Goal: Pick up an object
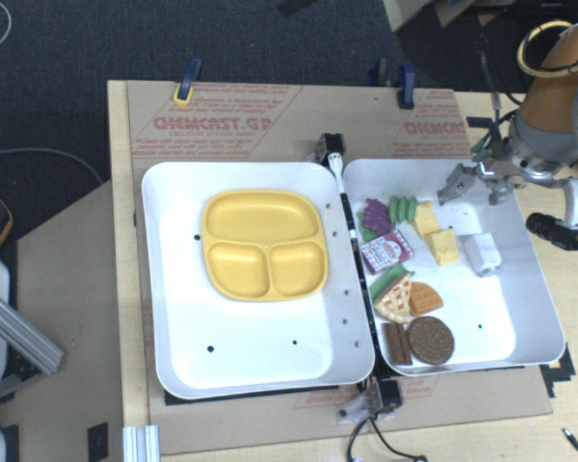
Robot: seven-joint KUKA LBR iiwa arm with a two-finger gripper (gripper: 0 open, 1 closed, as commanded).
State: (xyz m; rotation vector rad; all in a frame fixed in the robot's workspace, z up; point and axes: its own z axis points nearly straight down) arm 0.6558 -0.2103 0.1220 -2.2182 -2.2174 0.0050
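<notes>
Gripper over right bin's far edge, near its far right corner; jaws spread, nothing between them. Toy food clustered along right bin's left side: purple piece, yellow block, pizza slice, brown cookie. Yellow divided plate in left bin.

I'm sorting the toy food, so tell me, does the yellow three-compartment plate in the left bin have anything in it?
Empty. The yellow three-compartment plate shows only bare yellow plastic in all three sections.
</notes>
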